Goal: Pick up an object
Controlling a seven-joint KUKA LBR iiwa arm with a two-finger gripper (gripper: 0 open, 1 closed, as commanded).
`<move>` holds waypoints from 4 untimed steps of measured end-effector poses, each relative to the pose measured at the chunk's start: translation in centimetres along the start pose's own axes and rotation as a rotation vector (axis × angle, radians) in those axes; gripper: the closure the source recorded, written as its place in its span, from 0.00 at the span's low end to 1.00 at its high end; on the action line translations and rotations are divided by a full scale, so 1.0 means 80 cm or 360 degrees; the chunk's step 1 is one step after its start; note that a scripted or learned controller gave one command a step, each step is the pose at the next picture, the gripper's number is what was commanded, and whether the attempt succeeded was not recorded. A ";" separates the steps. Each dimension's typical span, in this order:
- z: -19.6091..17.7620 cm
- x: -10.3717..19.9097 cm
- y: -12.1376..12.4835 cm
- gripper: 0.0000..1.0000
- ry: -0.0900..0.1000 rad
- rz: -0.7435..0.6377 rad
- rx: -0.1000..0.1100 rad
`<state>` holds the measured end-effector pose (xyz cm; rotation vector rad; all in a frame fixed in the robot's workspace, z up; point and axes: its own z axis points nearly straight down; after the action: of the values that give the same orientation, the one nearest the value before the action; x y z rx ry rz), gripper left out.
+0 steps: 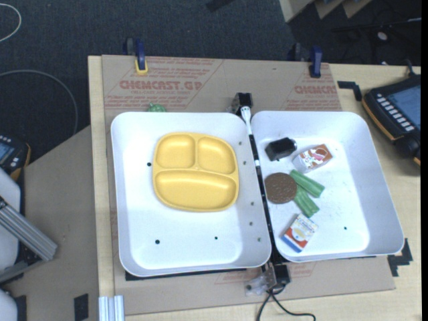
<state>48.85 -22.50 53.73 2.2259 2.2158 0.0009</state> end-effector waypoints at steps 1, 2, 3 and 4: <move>0.166 0.003 0.019 1.00 0.0008 -0.0007 0.0021; -0.006 0.000 -0.013 1.00 -0.0013 -0.0008 -0.0026; 0.149 0.002 -0.012 1.00 0.0007 -0.0006 0.0020; -0.007 0.001 -0.011 1.00 -0.0012 -0.0009 -0.0024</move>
<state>47.94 -22.44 54.32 2.2078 2.2108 0.0090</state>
